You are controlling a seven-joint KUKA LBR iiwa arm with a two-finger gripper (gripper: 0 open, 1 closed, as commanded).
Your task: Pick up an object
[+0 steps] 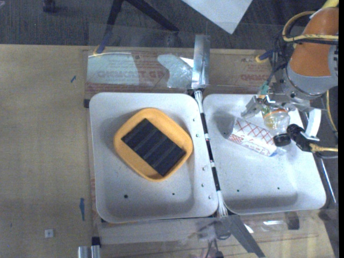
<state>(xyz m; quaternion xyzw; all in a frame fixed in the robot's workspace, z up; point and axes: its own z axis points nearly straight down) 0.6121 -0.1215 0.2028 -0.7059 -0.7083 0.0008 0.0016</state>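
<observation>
My gripper hangs over the far right part of the right bin, under the grey wrist with the orange band. Directly below it lies a small clear bottle with yellowish contents and a black cap; whether the gripper touches it is hidden by the wrist. A red-and-white patterned packet lies flat in the same bin, just left of the bottle. In the left bin rests an orange-yellow rounded block with a black ribbed panel.
A metal divider runs between the two bins. Clear plastic sheeting and a metal bracket sit behind the bins. Cables and a black connector hang at the arm's right side.
</observation>
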